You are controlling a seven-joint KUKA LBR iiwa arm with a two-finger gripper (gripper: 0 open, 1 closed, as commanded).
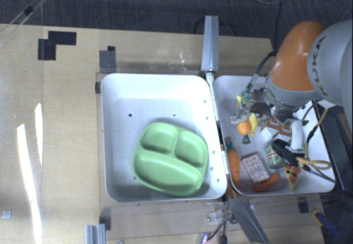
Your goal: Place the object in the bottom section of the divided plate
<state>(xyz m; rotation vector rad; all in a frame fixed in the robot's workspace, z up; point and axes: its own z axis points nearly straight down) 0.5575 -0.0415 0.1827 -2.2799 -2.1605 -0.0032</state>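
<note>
1. I see the green divided plate [171, 158] lying in the left bin [116, 127], with two small sections at its upper side and one long section along its bottom side; all three look bare.
2. The gripper [249, 112] hangs over the upper part of the right bin [226, 88], at the end of the grey arm [325, 66] with its orange band.
3. A small yellow and orange object [247, 125] sits right under the gripper; I judge this is the piece meant for the plate, but I cannot say it is held.
4. Whether the gripper is apart, together or clamped on something I cannot tell; the wrist and loose cables cover it.
5. Risk: if the grip is weak or missing, I expect the arm to cross to the left bin with nothing, or drop the piece on the wall between the bins.
6. Risk: the right bin is crowded, with a carrot [234, 164], a red-checked packet [255, 167] and a sausage [265, 183] close by, so a neighbour could be dragged along.
7. Risk: the plate sits tilted against the bin's slope, so a dropped piece might roll into an upper section.
8. Hard to make out: the small items at the bin's right side are blurred, and the arm covers part of the bin.
</note>
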